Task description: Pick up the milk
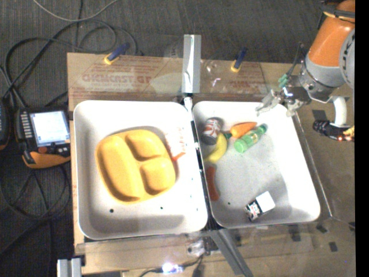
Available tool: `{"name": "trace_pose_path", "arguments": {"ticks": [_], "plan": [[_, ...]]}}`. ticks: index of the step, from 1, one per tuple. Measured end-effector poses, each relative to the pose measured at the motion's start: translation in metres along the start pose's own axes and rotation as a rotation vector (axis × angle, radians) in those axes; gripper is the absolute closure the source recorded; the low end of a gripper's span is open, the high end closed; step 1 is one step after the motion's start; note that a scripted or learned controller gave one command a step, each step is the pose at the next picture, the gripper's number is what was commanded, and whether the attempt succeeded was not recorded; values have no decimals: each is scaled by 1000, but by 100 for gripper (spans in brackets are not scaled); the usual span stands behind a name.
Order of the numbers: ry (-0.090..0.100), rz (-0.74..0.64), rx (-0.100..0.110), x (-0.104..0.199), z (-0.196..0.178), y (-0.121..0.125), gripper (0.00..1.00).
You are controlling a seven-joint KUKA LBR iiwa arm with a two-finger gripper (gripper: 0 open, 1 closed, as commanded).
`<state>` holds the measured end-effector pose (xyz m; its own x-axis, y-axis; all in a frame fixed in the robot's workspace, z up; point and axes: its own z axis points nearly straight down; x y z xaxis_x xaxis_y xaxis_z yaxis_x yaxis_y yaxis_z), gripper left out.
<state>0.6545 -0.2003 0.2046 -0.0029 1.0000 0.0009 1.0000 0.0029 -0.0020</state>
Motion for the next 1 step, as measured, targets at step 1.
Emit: {"name": "trace_pose_path", "arguments": {"ticks": [1], "plan": [[-4, -201, -2, -24, 3, -65, 0]]}}
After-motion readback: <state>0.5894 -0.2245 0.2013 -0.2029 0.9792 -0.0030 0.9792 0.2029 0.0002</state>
